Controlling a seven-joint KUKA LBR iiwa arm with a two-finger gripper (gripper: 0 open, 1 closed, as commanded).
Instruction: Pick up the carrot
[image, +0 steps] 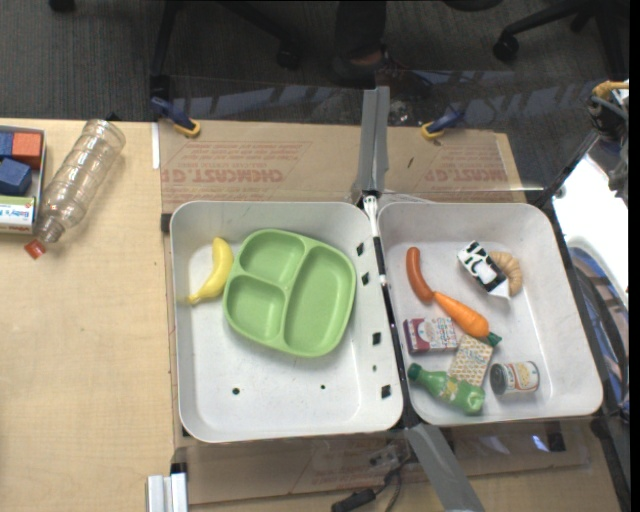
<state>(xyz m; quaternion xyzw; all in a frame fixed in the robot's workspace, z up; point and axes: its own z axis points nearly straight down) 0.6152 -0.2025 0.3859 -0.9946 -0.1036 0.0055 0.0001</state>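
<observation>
Tool state, released or clenched, cannot be told. The carrot lies slantwise in the right bin, with the red sausage just beyond the carrot's pointed end and the cracker packet by its leafy end. The pink carton sits against its lower side. I judge it best to descend over the carrot's middle with the jaws across its width, clearing the carton, then close before lifting.
</observation>
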